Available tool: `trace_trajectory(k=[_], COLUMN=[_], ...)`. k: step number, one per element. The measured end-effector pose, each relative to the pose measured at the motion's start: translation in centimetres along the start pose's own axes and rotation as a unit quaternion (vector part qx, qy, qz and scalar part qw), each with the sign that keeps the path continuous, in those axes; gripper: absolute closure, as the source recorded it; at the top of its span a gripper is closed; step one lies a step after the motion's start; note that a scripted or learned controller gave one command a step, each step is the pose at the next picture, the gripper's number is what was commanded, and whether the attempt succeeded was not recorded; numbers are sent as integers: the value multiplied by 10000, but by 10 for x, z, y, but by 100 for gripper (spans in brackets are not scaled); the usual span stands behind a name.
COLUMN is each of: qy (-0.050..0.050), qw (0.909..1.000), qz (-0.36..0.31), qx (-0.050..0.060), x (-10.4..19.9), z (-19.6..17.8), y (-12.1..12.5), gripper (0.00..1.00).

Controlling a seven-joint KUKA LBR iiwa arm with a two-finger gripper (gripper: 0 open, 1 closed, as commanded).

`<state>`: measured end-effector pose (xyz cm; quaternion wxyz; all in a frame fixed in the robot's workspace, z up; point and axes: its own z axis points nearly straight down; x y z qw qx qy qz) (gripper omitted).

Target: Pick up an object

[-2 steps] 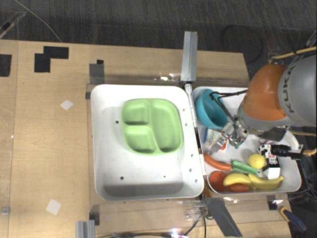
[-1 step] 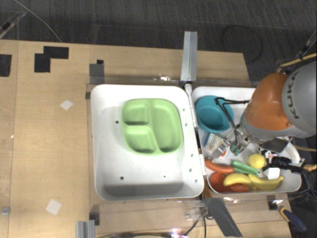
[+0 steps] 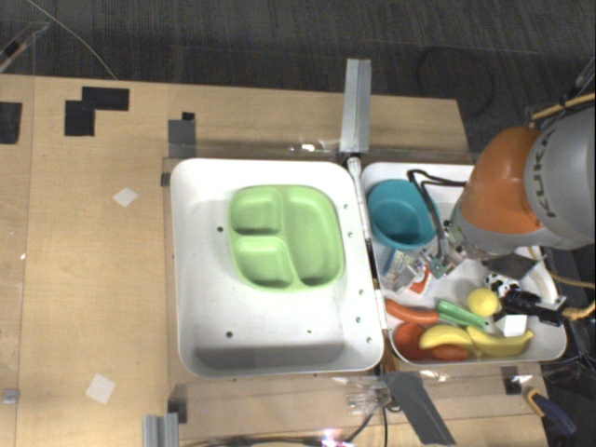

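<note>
The right bin [image 3: 556, 342] holds a heap of small objects. A blue cup [image 3: 400, 212] stands at its far left. Toward the front lie a yellow banana [image 3: 480, 340], a yellow lemon [image 3: 482, 302], a green stick-shaped piece [image 3: 463, 314] and a red-orange piece [image 3: 410, 311]. My gripper [image 3: 421, 266] is low in this bin, just in front of the blue cup and above the red-orange piece. Nothing shows as held in it. The arm's orange band [image 3: 498, 189] hides the bin's far right part.
A green divided plate [image 3: 284, 236] lies in the left bin [image 3: 200, 277]. A small black-and-white item [image 3: 507, 290] and a white block [image 3: 514, 324] lie at the right bin's front right. A metal post [image 3: 357, 105] stands behind the wall between the bins.
</note>
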<state>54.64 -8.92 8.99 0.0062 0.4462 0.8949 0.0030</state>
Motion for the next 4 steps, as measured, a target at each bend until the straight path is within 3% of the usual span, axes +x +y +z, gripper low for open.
trace_trajectory(k=[1, 2, 3, 4], qy=[-27, -9, -18, 28], qw=[10000, 9993, 9995, 9978], qz=[-35, 362, 323, 661], qx=[-20, 5, 3, 36], x=[-1, -49, -48, -22], z=[-11, -143, -152, -117], y=[2, 49, 51, 101], gripper=[100, 100, 100, 100])
